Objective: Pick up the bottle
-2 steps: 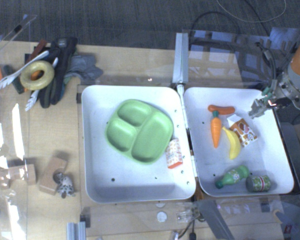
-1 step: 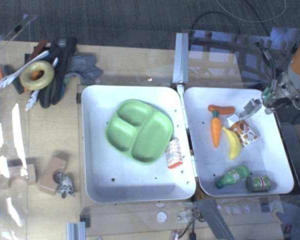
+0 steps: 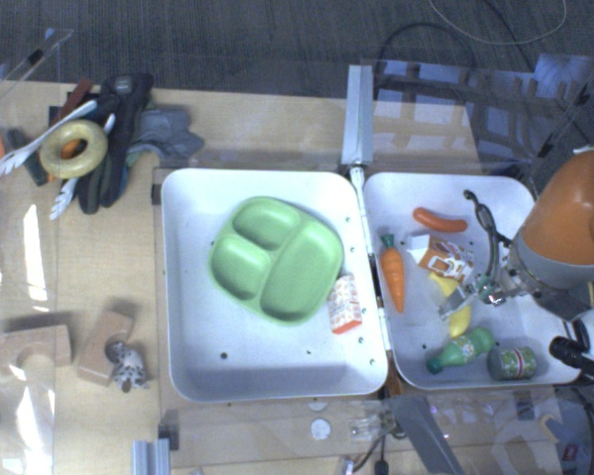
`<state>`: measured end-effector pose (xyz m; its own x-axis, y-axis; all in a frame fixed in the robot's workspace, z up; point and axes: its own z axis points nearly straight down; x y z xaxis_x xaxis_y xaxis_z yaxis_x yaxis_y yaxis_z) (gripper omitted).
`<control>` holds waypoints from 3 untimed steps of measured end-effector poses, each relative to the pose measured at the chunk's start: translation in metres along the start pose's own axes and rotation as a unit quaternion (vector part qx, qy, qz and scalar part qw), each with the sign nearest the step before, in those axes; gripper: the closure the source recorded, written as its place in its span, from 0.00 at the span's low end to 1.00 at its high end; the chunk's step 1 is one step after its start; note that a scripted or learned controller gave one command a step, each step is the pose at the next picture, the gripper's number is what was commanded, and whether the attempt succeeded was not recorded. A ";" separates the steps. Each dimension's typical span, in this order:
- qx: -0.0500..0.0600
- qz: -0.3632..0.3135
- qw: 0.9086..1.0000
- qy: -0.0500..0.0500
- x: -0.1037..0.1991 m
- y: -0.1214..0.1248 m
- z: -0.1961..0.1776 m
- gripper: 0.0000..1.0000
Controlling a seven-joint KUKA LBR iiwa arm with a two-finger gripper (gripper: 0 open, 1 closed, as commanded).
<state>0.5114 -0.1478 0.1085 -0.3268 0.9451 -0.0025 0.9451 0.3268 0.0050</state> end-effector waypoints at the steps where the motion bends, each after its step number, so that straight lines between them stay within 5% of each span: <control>1: -0.001 0.045 0.999 -0.001 -0.039 -0.036 0.003 0.00; 2: -0.004 0.244 0.970 0.000 0.028 -0.012 0.020 0.00; 3: -0.008 0.241 0.970 -0.001 0.027 -0.008 0.007 1.00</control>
<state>0.4948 -0.1247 0.1010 0.1535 0.9882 0.0019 0.9879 -0.1535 0.0210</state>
